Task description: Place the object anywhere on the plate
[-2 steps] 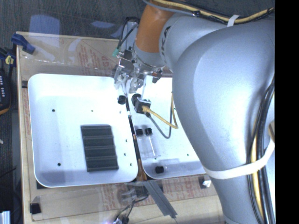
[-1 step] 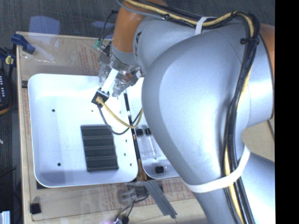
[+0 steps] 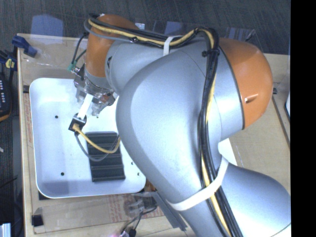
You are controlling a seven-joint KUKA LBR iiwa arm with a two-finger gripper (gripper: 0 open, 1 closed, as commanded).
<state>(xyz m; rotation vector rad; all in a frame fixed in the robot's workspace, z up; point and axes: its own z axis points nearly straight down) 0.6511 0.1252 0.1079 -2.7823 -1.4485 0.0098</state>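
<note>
A bin [image 3: 49, 132] sits on the desk's [image 3: 47, 58] left half. A block [image 3: 106, 158] lies in it, near the front edge, right of middle. The end effector [image 3: 94, 101] is behind the block, over the bin's rear. The arm [image 3: 187, 132] spans the desk's right half.

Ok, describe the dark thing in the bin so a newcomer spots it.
Find the white bin on the view's left. Toward its near wall, below the end effector, lies a dark rectangular slab. Its ribbed top sets it apart from the tiny dark dots on the bin floor.
</note>
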